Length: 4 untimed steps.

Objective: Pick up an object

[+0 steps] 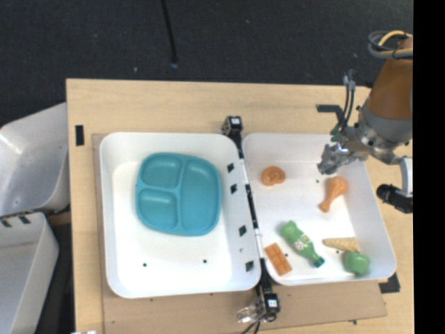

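- A small black clip with wires (259, 310) sits at the front edge of the table (167, 103), right where the two bins meet.
- The right bin (292, 145) holds the toys.
- An orange waffle piece (278, 258) lies at the front left of this bin.
- Just beside it is a green bottle (302, 242), lying on its side.
- A tan cone (341, 243) lies near the front right corner, and a green round toy (357, 262) touches it.
- An orange chicken leg (333, 193) lies further back, tilted.
- A small orange curled bun (273, 176) lies well apart from the leg, to the left.
- The jaws (331, 160) hang over the back right part of the right bin, just above the top of the chicken leg.
- The jaws are small and dark here, so I cannot tell how wide they are, or if they touch the leg. Nothing can be seen held in them.
- The grey arm (389, 103) with its orange band comes in from the right.
- The left bin (115, 221) holds a blue plate (177, 193) with three parts, lying flat.
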Available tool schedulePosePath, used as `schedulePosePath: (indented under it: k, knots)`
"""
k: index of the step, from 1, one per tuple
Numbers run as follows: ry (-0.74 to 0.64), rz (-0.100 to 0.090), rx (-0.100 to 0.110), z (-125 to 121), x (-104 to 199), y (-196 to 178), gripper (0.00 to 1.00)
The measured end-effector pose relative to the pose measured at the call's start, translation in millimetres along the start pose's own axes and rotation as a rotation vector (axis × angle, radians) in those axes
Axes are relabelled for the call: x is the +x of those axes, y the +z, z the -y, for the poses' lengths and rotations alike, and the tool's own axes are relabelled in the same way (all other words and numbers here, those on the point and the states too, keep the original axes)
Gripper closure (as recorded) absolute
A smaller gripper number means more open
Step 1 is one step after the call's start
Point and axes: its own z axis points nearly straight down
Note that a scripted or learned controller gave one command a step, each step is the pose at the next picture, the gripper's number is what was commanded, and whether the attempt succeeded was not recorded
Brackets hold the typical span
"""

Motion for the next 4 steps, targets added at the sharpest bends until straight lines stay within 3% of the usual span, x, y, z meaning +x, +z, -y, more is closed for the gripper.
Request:
schedulePosePath:
  k: [1,4]
  knots:
    - [-0.006,-0.002,-0.001,4,43,-2,1.0]
    - [-0.01,-0.005,-0.003,-12,215,-32,1.0]
